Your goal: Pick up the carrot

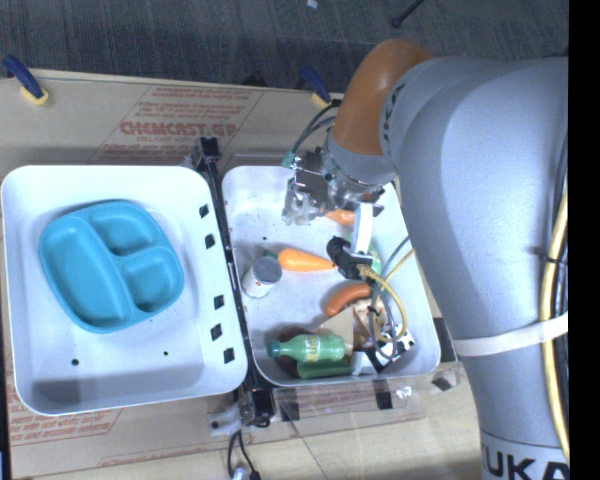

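1. Since the carrot (305, 260) is your item of record, log its place first: it lies on the floor of the right bin (242, 190), about mid-bin, long axis running left to right, thick end to the right by a black fitting on the arm's hardware, tapered tip pointing left.
2. Neighbours: 1 small grey-and-white can (263, 273) sits just beside the tip; 1 orange sausage-shaped piece (345, 296) lies just below and to the right; 1 green bottle (308, 348) rests near the bin's front wall. You also have 1 blue divided tray (110, 263) in the left bin (20, 298), well apart.
3. Handling, as a judgement: it looks like a toy carrot, so expect it light, stiff and smooth, liable to roll or squirt from a pinch. Take it across the thicker middle, fingers closing across the short axis.
4. Gripper (302, 208): it hangs over the back part of the right bin, above and apart from the carrot. You cannot tell from this view how wide it stands, and nothing is visibly held in it.
5. Risk, as a judgement: the can beside the tip crowds a grasp from the left.
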`<state>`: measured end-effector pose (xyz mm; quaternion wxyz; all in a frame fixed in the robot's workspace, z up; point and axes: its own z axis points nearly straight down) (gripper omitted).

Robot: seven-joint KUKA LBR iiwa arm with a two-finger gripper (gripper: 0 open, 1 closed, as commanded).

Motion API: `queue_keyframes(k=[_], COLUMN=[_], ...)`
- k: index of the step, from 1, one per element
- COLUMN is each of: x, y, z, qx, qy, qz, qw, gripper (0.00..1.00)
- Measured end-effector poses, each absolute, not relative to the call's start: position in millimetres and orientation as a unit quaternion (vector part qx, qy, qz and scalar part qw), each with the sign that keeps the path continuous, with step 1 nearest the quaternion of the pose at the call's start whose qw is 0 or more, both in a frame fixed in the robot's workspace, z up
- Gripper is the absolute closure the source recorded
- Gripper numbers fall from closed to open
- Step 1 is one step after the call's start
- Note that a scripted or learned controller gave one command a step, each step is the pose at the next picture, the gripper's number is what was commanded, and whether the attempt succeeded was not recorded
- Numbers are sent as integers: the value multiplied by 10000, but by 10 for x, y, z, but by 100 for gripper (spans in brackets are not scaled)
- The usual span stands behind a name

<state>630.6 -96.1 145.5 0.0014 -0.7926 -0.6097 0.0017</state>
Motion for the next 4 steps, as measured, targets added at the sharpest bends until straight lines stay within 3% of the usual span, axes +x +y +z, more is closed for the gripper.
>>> queue_keyframes(k=[1, 2, 3, 4], x=[5982, 5990, 5591, 6103], y=[-1722, -1705, -1220, -1047], z=[1225, 1227, 938, 924], qx=[-6546, -6538, -6127, -6543], qy=[-7559, -7567, -7903, -7562], qz=[33, 25, 21, 12], qw=[25, 24, -28, 17], gripper=[100, 0, 0, 0])
